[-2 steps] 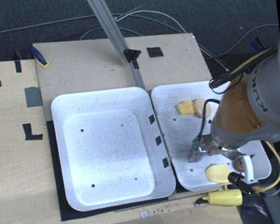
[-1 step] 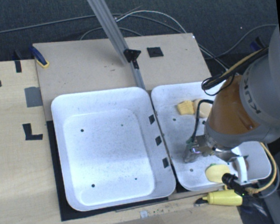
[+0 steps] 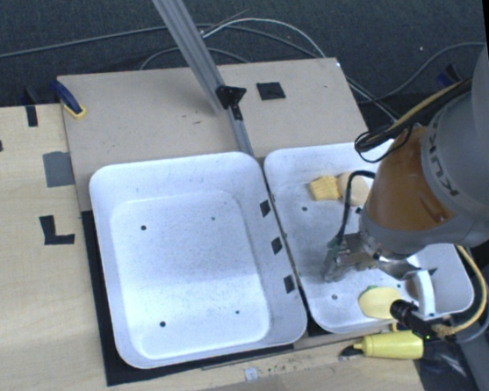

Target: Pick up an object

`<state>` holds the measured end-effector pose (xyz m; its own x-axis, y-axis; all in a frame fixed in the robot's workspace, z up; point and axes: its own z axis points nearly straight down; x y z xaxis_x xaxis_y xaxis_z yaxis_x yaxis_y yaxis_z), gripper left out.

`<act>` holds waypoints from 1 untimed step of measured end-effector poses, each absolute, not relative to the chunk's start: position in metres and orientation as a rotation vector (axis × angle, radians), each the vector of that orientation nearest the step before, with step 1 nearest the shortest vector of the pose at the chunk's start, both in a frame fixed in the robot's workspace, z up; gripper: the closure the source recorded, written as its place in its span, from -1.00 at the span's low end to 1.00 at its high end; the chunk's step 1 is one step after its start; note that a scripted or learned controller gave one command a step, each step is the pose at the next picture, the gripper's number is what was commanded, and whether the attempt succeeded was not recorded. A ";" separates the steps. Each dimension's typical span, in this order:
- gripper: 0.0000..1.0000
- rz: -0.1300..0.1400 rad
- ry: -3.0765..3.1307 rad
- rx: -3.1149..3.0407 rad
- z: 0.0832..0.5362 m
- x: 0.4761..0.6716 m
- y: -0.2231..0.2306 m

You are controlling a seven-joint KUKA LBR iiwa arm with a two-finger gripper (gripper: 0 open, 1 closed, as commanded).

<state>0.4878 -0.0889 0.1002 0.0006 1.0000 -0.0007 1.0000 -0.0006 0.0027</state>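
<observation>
My gripper (image 3: pixel 336 258) reaches down into the middle of the right bin (image 3: pixel 317 314), under the grey and orange arm (image 3: pixel 420 186) that covers much of that bin. A yellow wedge-shaped object (image 3: pixel 323 189) lies near the bin's far side, with a pale tan object (image 3: pixel 360 189) just right of it, partly hidden by the arm. A light yellow rounded object (image 3: pixel 377 302) rests near the bin's front edge, below and right of the gripper. Nothing shows between the gripper's tips.
The left bin (image 3: pixel 182 260) sits beside the right one, with black clips along the shared wall. A metal pole (image 3: pixel 201 54) slants in from the top. A yellow-handled tool (image 3: pixel 391 346) lies on the bench in front of the right bin. Cables trail at the upper right.
</observation>
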 end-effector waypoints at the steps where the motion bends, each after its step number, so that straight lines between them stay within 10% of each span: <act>1: 1.00 0.001 2.220 2.221 0.110 0.488 -0.089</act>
<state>0.4875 -0.0888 0.1096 0.0003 1.0000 -0.0006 1.0000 -0.0003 0.0017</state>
